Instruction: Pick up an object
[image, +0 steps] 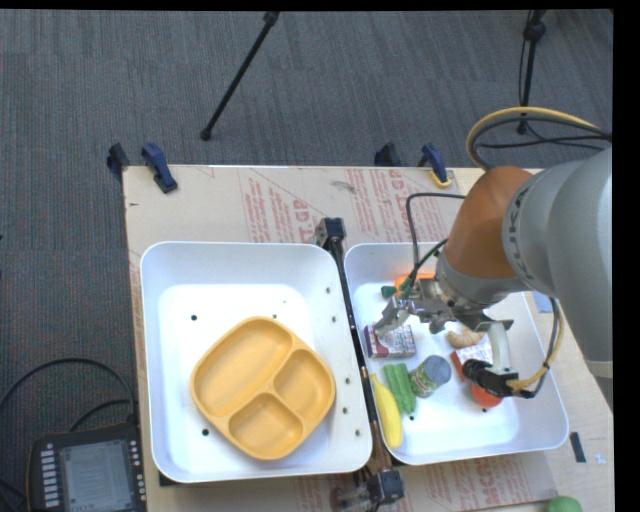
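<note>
Hovering low in the right white bin (545, 425), two-finger claw (400, 312) — spread or pressed together, couldn't tell. Just below it lay a small red-and-white packet (391, 343). Best dropped straight down, squared over the packet, clear of the green pod (401, 388).

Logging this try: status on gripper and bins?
Gripper low in right bin, over small box. Nothing seen held. Can, banana close by.

Below the gripper (408, 318) the right bin (540, 425) is crowded: a small box (392, 343), a can (432, 376), a green vegetable (400, 388) and a banana (387, 412) lie close together. Bare floor opens toward the bin's near right corner.
</note>
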